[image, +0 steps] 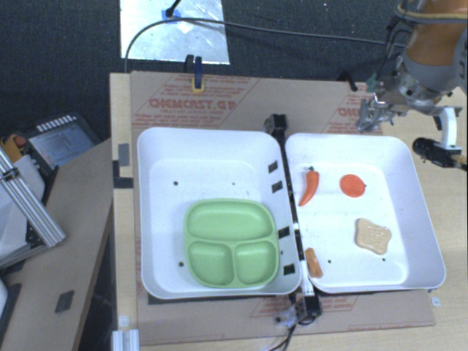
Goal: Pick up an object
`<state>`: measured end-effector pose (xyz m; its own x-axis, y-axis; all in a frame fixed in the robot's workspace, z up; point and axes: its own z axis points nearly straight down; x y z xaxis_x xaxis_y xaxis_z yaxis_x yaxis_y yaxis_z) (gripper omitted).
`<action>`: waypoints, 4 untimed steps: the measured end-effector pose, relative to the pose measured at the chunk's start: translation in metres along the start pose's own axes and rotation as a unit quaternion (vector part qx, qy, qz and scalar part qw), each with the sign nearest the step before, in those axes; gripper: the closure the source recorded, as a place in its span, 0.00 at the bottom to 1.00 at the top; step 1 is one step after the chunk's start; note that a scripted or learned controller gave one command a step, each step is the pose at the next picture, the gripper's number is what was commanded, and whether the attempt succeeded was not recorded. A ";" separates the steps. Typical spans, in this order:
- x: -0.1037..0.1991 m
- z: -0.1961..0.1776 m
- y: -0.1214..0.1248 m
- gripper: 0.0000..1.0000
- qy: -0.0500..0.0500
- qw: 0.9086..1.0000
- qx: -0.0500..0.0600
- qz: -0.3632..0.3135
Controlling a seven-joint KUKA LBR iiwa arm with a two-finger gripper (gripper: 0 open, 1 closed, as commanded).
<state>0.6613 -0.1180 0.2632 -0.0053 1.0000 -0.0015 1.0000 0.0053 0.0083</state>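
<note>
Left bin (157,159): green tray (230,241).
Right bin (409,196): pepper (311,186), tomato (352,185), toast (372,236), carrot (314,262), all below the fingers.
Gripper (374,112): finger state unclear.

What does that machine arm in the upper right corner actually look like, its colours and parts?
The arm is a thick, rounded body with a broad orange band and grey metal below it. At its end sits a small silvery metal tool with a mechanical look; its details are too small to make out. A white and black attachment sticks out beside the wrist.
</note>
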 end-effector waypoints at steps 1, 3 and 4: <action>0.059 -0.003 0.002 1.00 0.001 1.000 0.002 -0.002; 0.166 0.018 0.001 1.00 0.002 1.000 0.004 -0.002; 0.218 0.014 -0.005 1.00 0.002 1.000 0.003 -0.002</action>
